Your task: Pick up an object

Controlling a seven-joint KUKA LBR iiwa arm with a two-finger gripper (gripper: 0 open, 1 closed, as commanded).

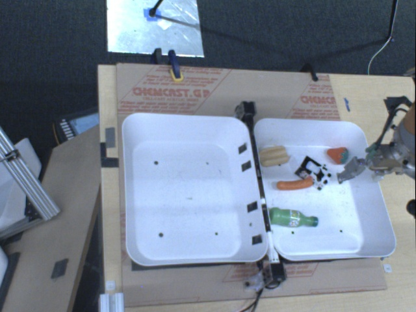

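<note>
1. Two white bins, left and right, side by side on a cardboard sheet
2. A shiny metal plate on the dark floor behind
3. A blue and yellow clamp at the sheet's far edge
4. An aluminium rail at left

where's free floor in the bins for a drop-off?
Left bin: whole floor bare. Right bin: a bare strip along the near wall below the green bottle, and the near right corner. Crowded in its far half: bread roll, sausage, black-and-white piece, orange-red item, with the gripper above that cluster.
</note>
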